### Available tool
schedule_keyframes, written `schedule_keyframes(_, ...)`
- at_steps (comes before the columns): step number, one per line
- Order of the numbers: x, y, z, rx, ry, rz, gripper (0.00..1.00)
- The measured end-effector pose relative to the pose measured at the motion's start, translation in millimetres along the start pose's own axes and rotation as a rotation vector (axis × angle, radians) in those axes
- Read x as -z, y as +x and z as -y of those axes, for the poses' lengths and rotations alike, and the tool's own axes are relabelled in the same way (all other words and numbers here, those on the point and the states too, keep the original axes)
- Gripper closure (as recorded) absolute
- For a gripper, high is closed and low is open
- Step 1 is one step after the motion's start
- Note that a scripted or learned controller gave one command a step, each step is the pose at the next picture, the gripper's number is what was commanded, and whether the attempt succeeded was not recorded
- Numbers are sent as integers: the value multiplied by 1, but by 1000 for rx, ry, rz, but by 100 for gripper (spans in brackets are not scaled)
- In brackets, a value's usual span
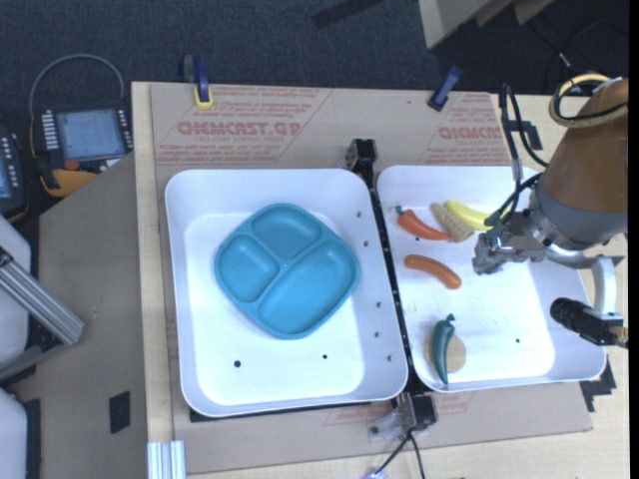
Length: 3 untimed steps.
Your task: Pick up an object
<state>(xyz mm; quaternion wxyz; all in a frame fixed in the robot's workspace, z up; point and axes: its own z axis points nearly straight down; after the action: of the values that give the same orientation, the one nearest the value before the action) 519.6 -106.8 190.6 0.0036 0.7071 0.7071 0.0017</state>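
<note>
The right bin [519,357] holds several toy foods: a red chili [421,227] and a yellow banana [461,214] near its back, an orange sausage [432,270] in the middle, and a dark green pepper [442,343] lying by a tan piece near the front. My gripper [491,252] hangs low over the right bin, just right of the sausage and below the banana. Nothing shows between its fingers. A blue divided plate [288,268] sits in the left bin [200,357].
The arm's orange band and grey wrist [589,183] cover the right bin's back right corner. A black fitting [584,319] sticks out at the bin's right edge. A black clamp [361,154] sits between the bins at the back.
</note>
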Motion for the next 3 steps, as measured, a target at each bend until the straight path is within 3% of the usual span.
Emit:
schedule_keyframes(1,26,0,-1,1,2,-1,100)
schedule_keyframes(3,26,93,15,5,11,-5,100)
